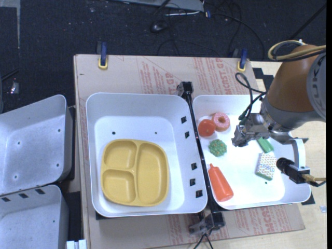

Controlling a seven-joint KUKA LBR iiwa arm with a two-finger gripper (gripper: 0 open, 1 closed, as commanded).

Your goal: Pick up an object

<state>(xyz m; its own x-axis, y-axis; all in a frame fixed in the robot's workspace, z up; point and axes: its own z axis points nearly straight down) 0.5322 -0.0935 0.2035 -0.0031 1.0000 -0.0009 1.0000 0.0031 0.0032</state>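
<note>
Objects for picking lie in the right bin (295, 193): red tomato (206, 128), pink doughnut (222, 120), green ball (218, 148), orange bottle (220, 183), patterned sponge (266, 166). Gripper (241, 138) hangs low over the bin's middle, near the green ball, with nothing visibly between it. Jaw state: cannot tell. Grasp and lift appear outstanding. Yellow tray (136, 171) occupies the left bin (98, 108).
</note>
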